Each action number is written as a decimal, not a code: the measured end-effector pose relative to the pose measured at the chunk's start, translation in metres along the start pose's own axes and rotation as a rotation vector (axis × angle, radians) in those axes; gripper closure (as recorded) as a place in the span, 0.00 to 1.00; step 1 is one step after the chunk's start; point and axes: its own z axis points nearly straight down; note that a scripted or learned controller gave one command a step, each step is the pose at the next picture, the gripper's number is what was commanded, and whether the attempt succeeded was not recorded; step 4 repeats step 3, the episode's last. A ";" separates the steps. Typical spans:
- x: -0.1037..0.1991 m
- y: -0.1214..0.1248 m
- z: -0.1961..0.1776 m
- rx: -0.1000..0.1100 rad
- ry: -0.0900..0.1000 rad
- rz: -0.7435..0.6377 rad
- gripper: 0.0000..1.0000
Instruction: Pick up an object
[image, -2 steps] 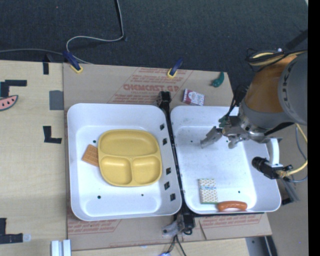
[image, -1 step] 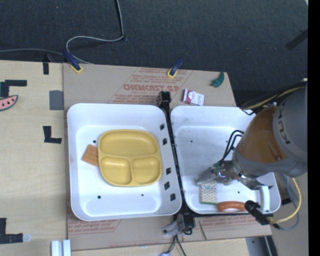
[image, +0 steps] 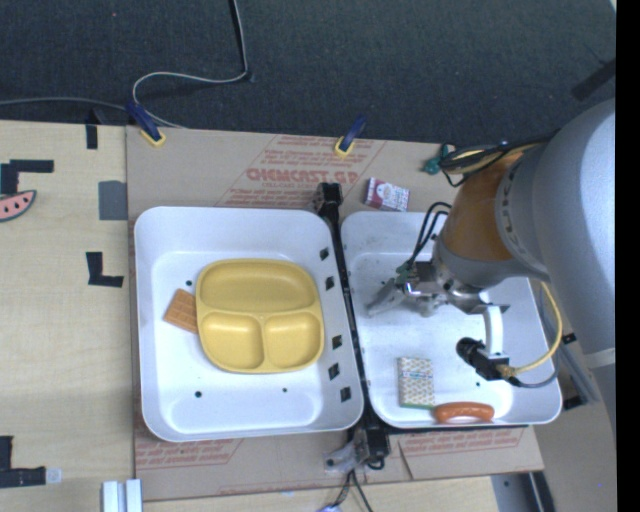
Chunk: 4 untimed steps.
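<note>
The pick looks unfinished: nothing shows between the fingers of the gripper (image: 383, 296), which sits low over the upper left part of the right bin (image: 375, 235), its 2 metal fingers splayed apart toward the divider between the 2 bins and closing on bare white floor as far as can be seen. What is left, by my judgement, is the whole grasp and lift. The nearest candidates lie in the same bin, toward its near edge. A small patterned square pad (image: 416, 381) rests flat, well clear of the fingers; it is close to square, so it has hardly any long axis, its edges roughly parallel to the bin walls. Just beside it, against the front rim, lies an orange elongated piece (image: 463, 411), its long axis running left to right along that rim, ends pointing at the bin's side walls. The left bin (image: 160, 240) holds a yellow divided tray (image: 262, 312), open side up, with its 1 large compartment toward the far wall and 2 small ones nearer, and a thin brown card (image: 181, 311) tucked at its left edge. To reach either right-bin item, the gripper would probably need to move toward the near rim.
</note>
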 end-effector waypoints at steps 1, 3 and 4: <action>-0.001 0.000 -0.010 0.002 -0.002 0.000 1.00; 0.000 -0.001 -0.028 0.005 -0.001 -0.001 1.00; 0.000 -0.001 -0.028 0.005 -0.001 -0.001 1.00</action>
